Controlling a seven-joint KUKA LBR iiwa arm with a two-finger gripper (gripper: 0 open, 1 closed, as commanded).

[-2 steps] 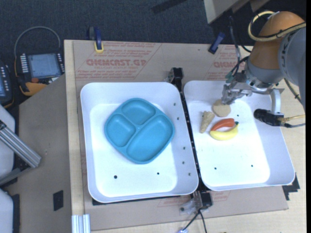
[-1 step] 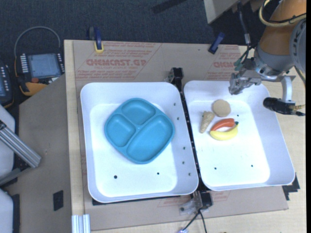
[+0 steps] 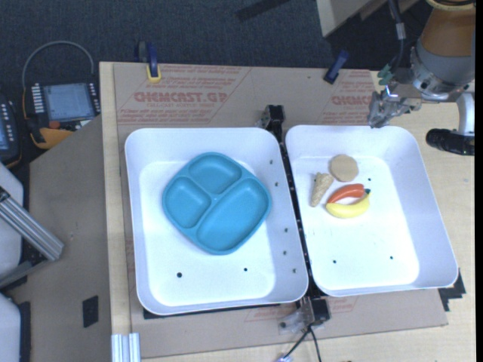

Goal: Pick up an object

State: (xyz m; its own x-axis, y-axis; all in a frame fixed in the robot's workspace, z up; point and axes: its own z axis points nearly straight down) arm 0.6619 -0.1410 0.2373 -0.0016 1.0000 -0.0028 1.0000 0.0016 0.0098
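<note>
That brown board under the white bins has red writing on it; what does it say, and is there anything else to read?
"CHEMCAST GP": red print on the brown board, left of centre.
Red print again at the board's right, partly cut off: unreadable.
Small screen at left: too blurred to read.

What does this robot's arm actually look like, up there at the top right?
The arm is a thick rounded tube with an orange band above a grey wrist. Dark cables run alongside it. It ends in a small, metallic grey gripper with thin fingers.
</note>
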